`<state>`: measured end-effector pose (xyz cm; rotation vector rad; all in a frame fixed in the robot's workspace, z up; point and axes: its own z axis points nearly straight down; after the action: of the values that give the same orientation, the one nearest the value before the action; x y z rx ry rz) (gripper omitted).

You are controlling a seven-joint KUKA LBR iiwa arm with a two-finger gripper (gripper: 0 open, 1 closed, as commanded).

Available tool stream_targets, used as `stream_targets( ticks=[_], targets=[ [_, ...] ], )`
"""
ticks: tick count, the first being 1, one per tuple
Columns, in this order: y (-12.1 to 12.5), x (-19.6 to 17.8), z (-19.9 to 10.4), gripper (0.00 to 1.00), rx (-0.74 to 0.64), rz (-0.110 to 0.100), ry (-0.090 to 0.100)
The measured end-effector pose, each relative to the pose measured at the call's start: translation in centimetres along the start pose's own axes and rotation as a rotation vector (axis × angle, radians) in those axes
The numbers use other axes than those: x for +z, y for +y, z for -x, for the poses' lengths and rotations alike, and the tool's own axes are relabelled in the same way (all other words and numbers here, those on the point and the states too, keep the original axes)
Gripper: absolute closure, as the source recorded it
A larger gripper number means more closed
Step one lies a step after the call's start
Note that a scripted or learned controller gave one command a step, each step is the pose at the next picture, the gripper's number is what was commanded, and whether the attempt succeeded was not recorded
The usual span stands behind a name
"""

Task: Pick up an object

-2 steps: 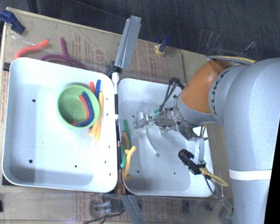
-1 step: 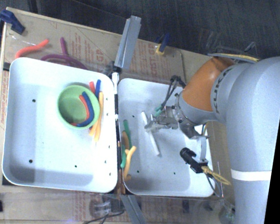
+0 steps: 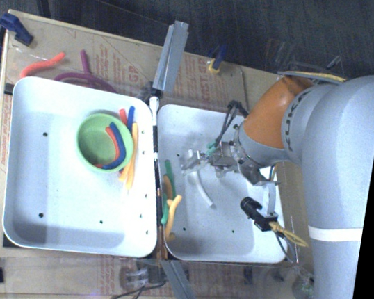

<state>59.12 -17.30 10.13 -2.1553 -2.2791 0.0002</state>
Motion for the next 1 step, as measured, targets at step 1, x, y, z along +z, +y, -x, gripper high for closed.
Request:
stream_targets(
  ticks=[1],
  targets=[
    [0.03,-0.97,-0.08,1.0,-0.002,-0.001,0.002]
  ],
)
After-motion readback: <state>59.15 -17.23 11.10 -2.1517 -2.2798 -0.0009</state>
